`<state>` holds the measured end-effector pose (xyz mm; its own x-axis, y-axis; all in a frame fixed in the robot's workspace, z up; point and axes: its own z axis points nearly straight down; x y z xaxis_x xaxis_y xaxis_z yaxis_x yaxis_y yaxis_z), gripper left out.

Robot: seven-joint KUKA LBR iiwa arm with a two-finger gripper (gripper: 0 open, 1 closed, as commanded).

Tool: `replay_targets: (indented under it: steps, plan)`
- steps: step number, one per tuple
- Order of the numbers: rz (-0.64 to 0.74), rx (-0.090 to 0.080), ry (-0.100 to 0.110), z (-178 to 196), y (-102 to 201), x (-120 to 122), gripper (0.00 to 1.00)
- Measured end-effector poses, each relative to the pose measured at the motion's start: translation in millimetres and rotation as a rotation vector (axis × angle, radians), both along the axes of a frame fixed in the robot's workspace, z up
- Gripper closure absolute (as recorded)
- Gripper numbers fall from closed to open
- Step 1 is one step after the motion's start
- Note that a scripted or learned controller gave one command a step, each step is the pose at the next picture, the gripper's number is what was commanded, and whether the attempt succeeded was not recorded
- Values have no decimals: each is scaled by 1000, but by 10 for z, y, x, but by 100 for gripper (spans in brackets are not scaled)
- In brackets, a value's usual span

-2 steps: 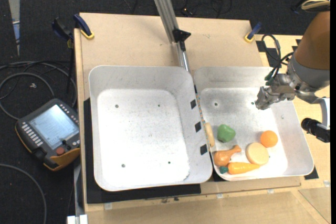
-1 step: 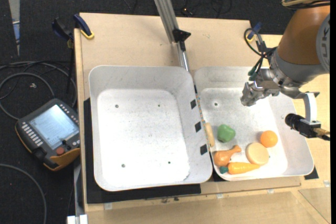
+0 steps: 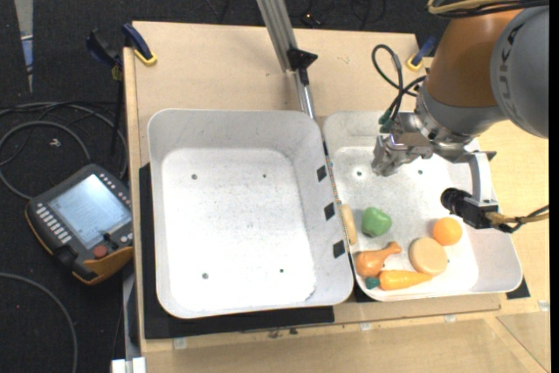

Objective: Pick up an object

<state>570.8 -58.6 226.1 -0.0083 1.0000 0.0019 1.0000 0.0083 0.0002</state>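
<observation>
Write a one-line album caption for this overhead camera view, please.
Grey-and-orange arm poised over the right bin, gripper above a green toy, orange ball and other play food.

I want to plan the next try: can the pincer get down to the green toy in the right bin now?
Probably yes. The pincer hangs over bare bin floor, the green toy lies apart, nothing covering it.

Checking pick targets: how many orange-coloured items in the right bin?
3. An orange ball near the right wall, a carrot along the front edge, and a drumstick-shaped piece left of the tan disc. The arm may hide others.
</observation>
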Motion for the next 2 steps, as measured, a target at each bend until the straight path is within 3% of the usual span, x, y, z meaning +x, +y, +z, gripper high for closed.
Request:
replay_targets:
  steps: [2]
  plan:
    - [0,0,-3,85,1088,362,100]
